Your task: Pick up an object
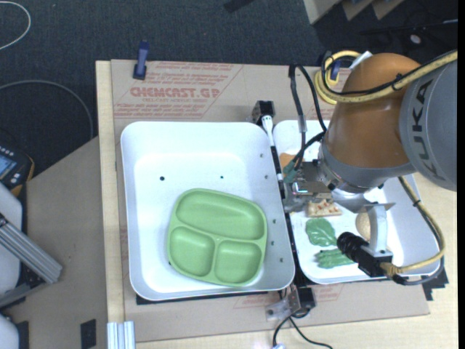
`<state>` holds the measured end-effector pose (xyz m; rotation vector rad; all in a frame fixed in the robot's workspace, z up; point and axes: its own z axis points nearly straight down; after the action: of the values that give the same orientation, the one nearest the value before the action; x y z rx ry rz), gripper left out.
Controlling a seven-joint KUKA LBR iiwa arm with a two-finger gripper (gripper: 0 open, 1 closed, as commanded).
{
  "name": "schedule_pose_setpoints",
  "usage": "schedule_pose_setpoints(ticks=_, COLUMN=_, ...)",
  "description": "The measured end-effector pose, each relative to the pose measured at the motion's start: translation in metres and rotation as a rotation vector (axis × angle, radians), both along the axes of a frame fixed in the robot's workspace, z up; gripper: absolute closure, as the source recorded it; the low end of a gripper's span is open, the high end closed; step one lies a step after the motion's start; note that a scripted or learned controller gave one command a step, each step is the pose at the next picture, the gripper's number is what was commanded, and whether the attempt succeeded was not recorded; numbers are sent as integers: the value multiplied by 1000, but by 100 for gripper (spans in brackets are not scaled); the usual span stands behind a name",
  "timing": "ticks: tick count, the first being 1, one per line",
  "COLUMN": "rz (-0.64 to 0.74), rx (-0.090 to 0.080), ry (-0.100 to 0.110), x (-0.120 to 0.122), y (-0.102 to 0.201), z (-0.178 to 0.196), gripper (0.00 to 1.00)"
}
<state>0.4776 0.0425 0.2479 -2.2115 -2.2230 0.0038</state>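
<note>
Nearest you, low in the right bin (pixel 418 227), lie the green pieces: a leafy green toy (pixel 320 232) and, just below it, a flatter green piece (pixel 330 259) touching the black cable fitting (pixel 357 251). They look like light moulded plastic or rubber, probably a little soft and smooth, so expect them to slide under a poor pinch; take one across its narrow width, not along its flat face. Just above them sits a small tan and red block (pixel 323 209), likely stiff and light, with straight sides that should give you the surest hold of the lot.

To the lower centre of the frame, the left bin (pixel 145 151) holds a green divided plate (pixel 216 235), lying flat. It seems rigid, light and slick; its raised rim is the only place to catch it.

Further up, right of centre, the gripper (pixel 304 188) hangs at the dividing wall between the bins, under the orange band (pixel 370 115) of the arm. You cannot tell how wide the claw stands or whether it has anything, since the wrist covers it
</note>
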Motion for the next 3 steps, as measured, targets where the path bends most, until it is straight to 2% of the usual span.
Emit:
schedule_pose_setpoints(ticks=1, rz=-10, rx=-2, ry=-1, x=22, y=-55, z=-66, gripper=100)
schedule_pose_setpoints(ticks=2, rz=-2, rx=-2, ry=-24, x=16, y=-45, z=104, gripper=100)
schedule_pose_setpoints(ticks=3, rz=-1, rx=-1, ry=-1, x=1, y=23, z=72, gripper=100)
